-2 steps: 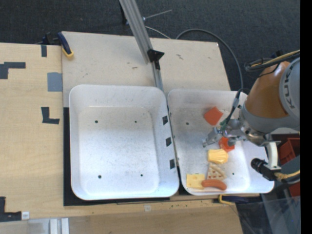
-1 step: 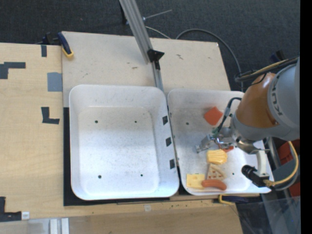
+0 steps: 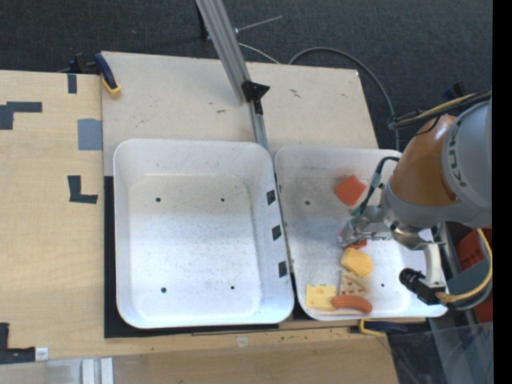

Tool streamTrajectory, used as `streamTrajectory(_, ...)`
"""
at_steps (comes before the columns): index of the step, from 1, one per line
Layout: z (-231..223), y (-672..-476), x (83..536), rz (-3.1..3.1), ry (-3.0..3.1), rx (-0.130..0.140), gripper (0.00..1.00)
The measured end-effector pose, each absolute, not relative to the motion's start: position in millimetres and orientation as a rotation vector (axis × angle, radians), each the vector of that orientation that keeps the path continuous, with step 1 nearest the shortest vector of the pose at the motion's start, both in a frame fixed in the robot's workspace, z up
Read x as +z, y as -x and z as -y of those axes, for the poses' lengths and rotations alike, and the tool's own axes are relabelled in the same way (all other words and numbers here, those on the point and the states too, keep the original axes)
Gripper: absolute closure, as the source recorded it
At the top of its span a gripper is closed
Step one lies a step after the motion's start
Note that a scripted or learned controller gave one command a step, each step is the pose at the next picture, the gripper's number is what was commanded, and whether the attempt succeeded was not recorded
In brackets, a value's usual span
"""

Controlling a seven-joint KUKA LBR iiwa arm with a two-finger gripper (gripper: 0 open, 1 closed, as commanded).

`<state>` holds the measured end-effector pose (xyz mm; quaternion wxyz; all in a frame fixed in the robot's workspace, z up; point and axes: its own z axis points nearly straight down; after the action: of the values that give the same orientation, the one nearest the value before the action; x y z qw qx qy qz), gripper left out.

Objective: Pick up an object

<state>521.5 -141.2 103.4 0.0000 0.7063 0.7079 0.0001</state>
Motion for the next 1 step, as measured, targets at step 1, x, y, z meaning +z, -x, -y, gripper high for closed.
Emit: streamTrajectory(1, 135.3, -526.9, 163.9, -2.221, -2.216, 0.004, 1.0)
